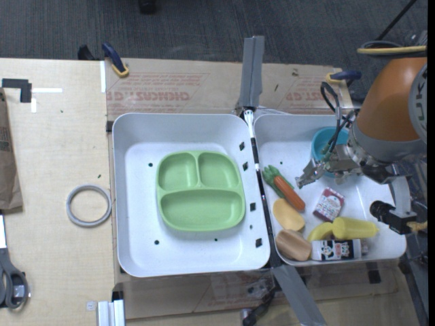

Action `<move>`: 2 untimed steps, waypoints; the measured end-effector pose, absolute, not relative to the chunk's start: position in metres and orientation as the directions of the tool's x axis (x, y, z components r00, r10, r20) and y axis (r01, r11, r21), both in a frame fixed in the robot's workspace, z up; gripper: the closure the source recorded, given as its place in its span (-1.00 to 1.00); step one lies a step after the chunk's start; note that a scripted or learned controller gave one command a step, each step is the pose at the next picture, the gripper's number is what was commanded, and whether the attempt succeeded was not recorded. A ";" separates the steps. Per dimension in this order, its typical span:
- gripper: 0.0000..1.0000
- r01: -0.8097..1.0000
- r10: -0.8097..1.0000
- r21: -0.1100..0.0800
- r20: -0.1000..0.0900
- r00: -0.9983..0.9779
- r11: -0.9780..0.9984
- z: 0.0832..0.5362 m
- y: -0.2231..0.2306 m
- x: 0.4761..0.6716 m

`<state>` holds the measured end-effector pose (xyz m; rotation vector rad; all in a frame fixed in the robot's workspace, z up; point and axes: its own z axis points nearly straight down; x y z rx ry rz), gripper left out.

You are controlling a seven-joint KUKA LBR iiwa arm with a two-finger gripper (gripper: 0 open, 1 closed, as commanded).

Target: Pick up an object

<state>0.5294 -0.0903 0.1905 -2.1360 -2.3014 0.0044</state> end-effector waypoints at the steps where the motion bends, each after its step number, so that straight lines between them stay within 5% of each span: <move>1: -1.00 0.991 0.991 -0.003 0.000 -0.137 0.137 0.110 -0.097 0.504; 2: -1.00 0.988 0.988 -0.002 0.000 -0.152 0.152 0.091 -0.103 0.551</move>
